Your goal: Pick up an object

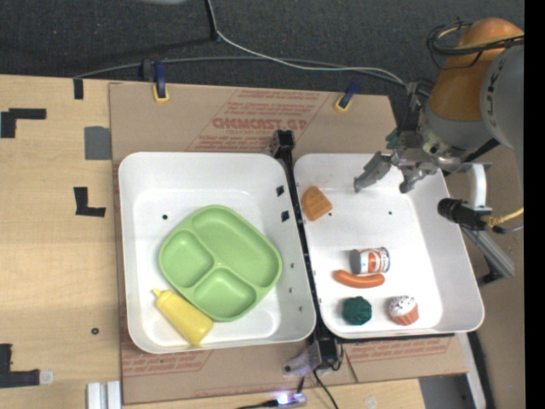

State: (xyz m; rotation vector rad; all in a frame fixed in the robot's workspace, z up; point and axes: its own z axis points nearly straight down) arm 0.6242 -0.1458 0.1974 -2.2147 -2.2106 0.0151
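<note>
The gripper (390,177) hung over the upper part of the right bin (426,228), toward one o'clock in the scene, with its two dark fingers (369,177) splayed wide apart, one reaching toward nine o'clock and the other pointing down toward five. Nothing sat between them; they were released and touched no object, with bare white bin floor showing in the gap. The grey arm (477,100) with its orange band (473,37) rose behind the gripper toward two o'clock.

Nearest the gripper, at about its eight o'clock, an orange-brown piece of toast (317,203) lay against the left wall of the right bin, apart from the fingers. Further off, toward six o'clock from the gripper, a small can (370,261) lay on its side, with a sausage (358,279) just beside it below. Lower again, a dark green lump (357,311) and a cupcake (403,310) sat near each other along the bin's bottom edge.

Off at nine o'clock, the left bin (145,186) held a green divided plate (220,262), and a yellow bottle (181,316) lay at the plate's seven o'clock, touching its rim
</note>
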